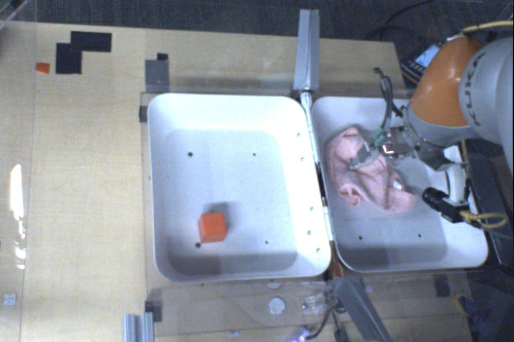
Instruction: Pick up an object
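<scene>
Your gripper (379,149) is sitting low over the pink cloth (365,178) in the right bin (401,252), right at the cloth's upper right edge, presumably going for a raised fold. Whether it's open or pinching fabric, you can't tell from here; the wrist is crowding the view. The cloth is lying bunched mid-bin. Over in the left bin (233,124) an orange block (213,227) is resting well apart, blocking nothing.
</scene>
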`<action>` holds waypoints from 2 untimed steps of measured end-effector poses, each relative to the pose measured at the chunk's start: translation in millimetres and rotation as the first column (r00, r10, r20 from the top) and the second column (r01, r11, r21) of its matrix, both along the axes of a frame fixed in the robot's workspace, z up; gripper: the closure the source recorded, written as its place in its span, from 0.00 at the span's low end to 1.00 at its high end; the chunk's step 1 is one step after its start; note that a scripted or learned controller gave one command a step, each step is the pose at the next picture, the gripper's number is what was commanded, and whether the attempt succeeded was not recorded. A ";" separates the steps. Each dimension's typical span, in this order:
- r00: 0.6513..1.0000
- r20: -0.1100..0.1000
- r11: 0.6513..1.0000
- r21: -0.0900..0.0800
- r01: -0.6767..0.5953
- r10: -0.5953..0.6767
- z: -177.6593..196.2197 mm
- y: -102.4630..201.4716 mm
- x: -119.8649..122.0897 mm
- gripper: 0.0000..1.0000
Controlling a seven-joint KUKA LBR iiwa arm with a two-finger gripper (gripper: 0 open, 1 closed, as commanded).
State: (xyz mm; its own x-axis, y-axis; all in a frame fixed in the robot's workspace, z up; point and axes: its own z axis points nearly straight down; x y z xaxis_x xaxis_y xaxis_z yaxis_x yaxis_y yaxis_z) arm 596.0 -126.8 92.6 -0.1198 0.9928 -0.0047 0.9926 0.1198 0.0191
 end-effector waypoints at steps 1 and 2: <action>0.964 -0.011 0.964 0.003 0.264 -0.264 56.1 -5.3 -25.5 0.00; 0.998 -0.010 0.998 0.001 0.056 -0.056 102.5 19.3 -35.1 0.00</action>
